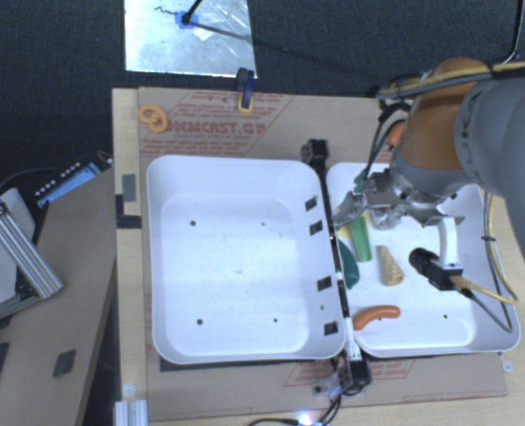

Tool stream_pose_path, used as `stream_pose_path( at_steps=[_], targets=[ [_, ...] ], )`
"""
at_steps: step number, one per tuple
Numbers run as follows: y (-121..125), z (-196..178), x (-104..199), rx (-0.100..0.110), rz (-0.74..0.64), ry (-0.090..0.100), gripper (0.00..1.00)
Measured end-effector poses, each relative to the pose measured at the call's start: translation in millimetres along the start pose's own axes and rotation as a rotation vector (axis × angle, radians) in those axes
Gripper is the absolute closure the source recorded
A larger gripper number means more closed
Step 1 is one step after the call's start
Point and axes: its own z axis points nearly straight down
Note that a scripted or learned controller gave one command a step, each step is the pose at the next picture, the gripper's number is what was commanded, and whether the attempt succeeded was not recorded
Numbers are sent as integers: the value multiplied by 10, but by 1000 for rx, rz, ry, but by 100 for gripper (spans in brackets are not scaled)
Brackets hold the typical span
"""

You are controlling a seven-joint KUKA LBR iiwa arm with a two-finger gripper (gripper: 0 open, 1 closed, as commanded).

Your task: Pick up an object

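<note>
foil sheet (190, 23) top | clamp (245, 89) | tape roll (152, 118)

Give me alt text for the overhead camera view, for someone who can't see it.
A grey robot arm with an orange band reaches from the right over the right white bin, its gripper low above a green object near the divider. A tan piece and an orange piece lie nearby; the left white bin sits alongside.
</note>
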Motion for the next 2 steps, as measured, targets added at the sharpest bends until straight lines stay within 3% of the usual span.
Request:
stream_pose_path(
  at_steps=[1, 2],
  targets=[
    [121, 2, 685, 0, -6, 2, 0],
    [-73, -28, 1756, 2, -9, 4, 0]
  ],
)
